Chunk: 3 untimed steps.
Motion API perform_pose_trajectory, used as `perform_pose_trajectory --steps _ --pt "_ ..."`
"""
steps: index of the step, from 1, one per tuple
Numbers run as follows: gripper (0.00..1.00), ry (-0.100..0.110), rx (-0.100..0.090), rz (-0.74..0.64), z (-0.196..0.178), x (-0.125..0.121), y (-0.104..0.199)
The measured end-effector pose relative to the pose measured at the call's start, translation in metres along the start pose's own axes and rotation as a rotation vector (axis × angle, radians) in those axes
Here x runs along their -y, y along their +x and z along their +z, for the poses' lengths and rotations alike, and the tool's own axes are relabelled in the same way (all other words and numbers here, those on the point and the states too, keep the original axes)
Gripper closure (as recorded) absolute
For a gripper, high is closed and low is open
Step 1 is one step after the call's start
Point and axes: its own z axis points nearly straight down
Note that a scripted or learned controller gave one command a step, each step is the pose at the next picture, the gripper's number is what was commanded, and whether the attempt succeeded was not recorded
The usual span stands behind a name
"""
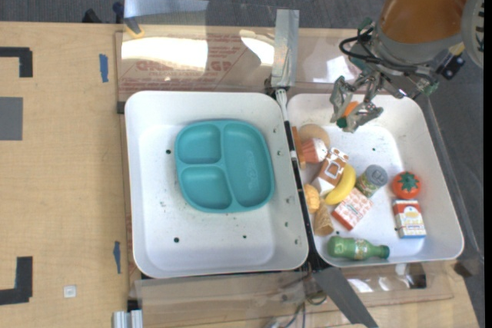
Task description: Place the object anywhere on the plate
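A teal plate [225, 165] with three compartments lies in the middle of the left bin [146, 127]. My gripper [351, 108] hangs over the back left part of the right bin [442, 165], above the pile of toy food. A small orange and green object [351, 110] shows between its fingers, lifted clear of the bin floor. The gripper is to the right of the plate, past the divide between the bins.
The right bin holds a banana [342, 184], a small carton [334, 163], a grey can [373, 179], a tomato [405, 184], a red box [352, 209], a green bottle [357, 248] and bread pieces [311, 136]. A metal post [284, 50] stands behind the bins.
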Motion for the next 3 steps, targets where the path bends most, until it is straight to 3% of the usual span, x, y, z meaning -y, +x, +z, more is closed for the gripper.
perform_pose_trajectory --steps 1,2,3 --pt "1.00 -0.004 -0.004 -0.130 0.029 -0.053 -0.048" --pt "1.00 -0.003 -0.001 -0.303 0.027 -0.129 -0.044" --pt "0.00 -0.003 -0.002 -0.300 0.027 -0.128 -0.043"
